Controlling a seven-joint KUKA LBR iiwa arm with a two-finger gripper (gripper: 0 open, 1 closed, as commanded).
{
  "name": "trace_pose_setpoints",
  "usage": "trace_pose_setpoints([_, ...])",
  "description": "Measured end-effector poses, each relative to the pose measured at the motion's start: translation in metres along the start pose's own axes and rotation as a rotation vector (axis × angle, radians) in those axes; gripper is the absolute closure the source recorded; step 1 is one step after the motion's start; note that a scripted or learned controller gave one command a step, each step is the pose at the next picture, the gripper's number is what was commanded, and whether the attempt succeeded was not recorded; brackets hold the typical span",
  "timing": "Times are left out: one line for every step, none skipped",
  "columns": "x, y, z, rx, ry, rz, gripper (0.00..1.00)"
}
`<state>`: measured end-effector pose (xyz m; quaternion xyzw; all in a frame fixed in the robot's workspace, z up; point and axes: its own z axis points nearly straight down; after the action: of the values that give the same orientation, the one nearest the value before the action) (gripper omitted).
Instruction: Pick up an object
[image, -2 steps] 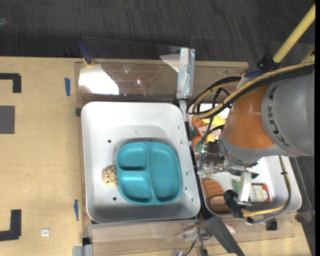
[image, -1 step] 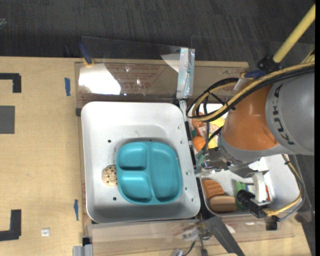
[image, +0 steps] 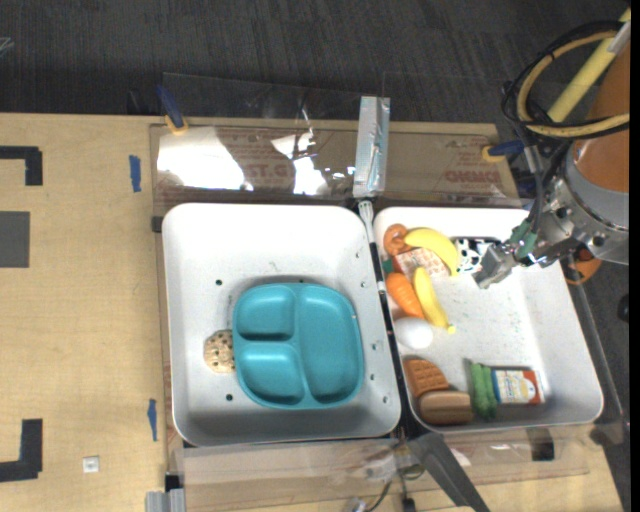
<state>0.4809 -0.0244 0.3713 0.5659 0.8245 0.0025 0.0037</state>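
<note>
White plastic bins sit side by side on the worktop (image: 80, 300). In the left bin (image: 200, 240) lies a teal divided plate (image: 297, 343), and a speckled cookie (image: 219, 351) rests against the plate's left edge.

Over in the right bin (image: 540, 330) most of the toy food crowds along the left wall: a yellow banana (image: 436, 246) at the top, a second banana (image: 430, 298) running down below it, an orange carrot (image: 404, 294) just beside that, and a white egg (image: 415, 333) under them. Nearer the front wall a brown bread piece (image: 432, 385) lies next to a small green-and-white carton (image: 506, 386) on its side. A black-and-white patterned item (image: 472, 249) shows just behind the upper banana.

From the right the grey arm comes in, and its pincer (image: 492, 268) hangs over the upper middle of the right bin, near the upper banana but apart from it. Whether the pincer is open or closed I cannot tell from here; nothing shows gripped in it.
</note>
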Motion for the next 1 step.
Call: trace_pose_setpoints([0.0009, -0.0003, 0.0029, 0.007, 0.002, -0.002, 0.0])
